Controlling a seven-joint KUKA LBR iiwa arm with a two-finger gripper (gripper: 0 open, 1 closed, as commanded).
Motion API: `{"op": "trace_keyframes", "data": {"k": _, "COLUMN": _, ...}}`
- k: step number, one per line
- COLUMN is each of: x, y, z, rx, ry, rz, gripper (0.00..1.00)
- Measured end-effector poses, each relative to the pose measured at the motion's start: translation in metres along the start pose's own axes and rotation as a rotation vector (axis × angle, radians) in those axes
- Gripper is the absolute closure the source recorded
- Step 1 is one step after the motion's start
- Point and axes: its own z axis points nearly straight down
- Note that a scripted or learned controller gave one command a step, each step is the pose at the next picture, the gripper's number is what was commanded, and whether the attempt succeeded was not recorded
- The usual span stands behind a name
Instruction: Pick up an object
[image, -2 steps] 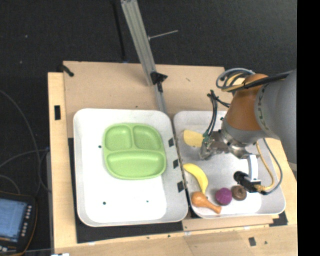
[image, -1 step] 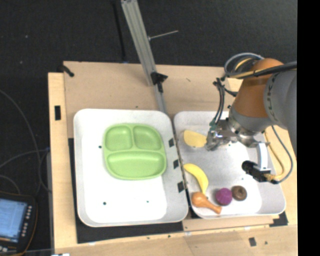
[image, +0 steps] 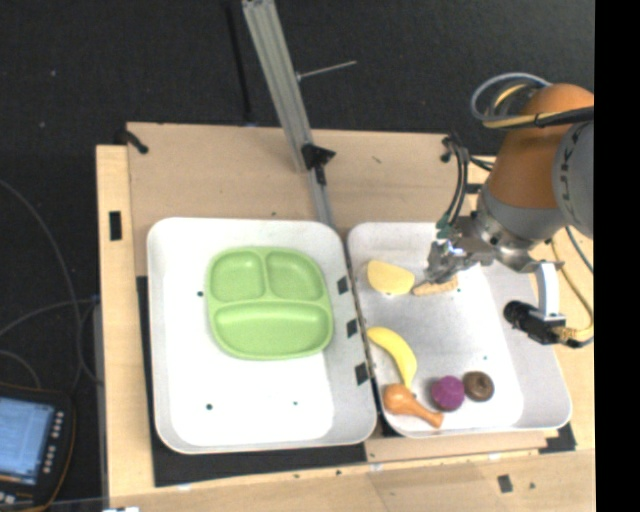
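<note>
In right bin's far half | gripper (image: 441, 266) over tan piece (image: 435, 288) | fingers' state: cannot tell | lemon (image: 389, 278) beside

A single fixed camera looks down at a slant on the wooden bench (image: 230, 180) from above its near edge, far enough back to take in both white bins, the left bin (image: 180, 400) and the right bin (image: 530, 400), side by side. Dark floor borders the bench at top and left. The grey-and-orange arm (image: 530, 170) enters from the frame's right, and a metal pole (image: 285, 90) rises toward the lens at top centre.
</note>
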Motion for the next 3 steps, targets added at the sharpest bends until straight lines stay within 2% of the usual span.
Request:
{"op": "trace_keyframes", "data": {"k": 2, "x": 0.113, "y": 0.016, "z": -0.009, "rx": 0.005, "ry": 0.004, "rz": -0.005, "gripper": 1.0}}
{"op": "trace_keyframes", "data": {"k": 3, "x": 0.158, "y": 0.04, "z": -0.011, "rx": 0.005, "ry": 0.003, "rz": -0.004, "gripper": 1.0}}
